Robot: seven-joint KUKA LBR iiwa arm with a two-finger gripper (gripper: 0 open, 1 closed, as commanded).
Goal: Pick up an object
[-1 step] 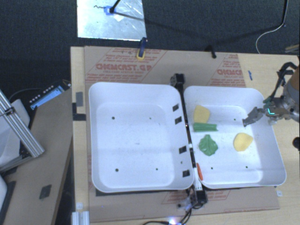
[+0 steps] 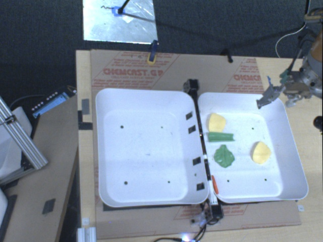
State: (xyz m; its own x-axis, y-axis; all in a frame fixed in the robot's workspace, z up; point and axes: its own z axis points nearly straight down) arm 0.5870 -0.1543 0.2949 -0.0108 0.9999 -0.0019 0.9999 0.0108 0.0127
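Bench [image 2: 242, 67]: carries two white bins side by side, joined along a dark clipped seam.

Left bin [image 2: 108, 102]: white floor with a few small dark dots.

Right bin [image 2: 292, 178]: holds four items.
- Yellow piece [image 2: 217, 122], near the bin's left wall, toward its far edge.
- Green bar [image 2: 220, 136], lying crosswise just below that yellow piece, close to or touching it.
- Green leafy piece [image 2: 224, 156], just below the bar, left of the bin's centre.
- Second yellow piece [image 2: 261, 153], right of centre, well apart from the other three.

Gripper [image 2: 276, 96]: over the right bin's far right corner, at the rim. Two fingers are spread apart with nothing between them; the tool is released. It stands well apart from every item in the bin.

Orange tip [image 2: 215, 184]: lies at the seam near the bins' near edge.
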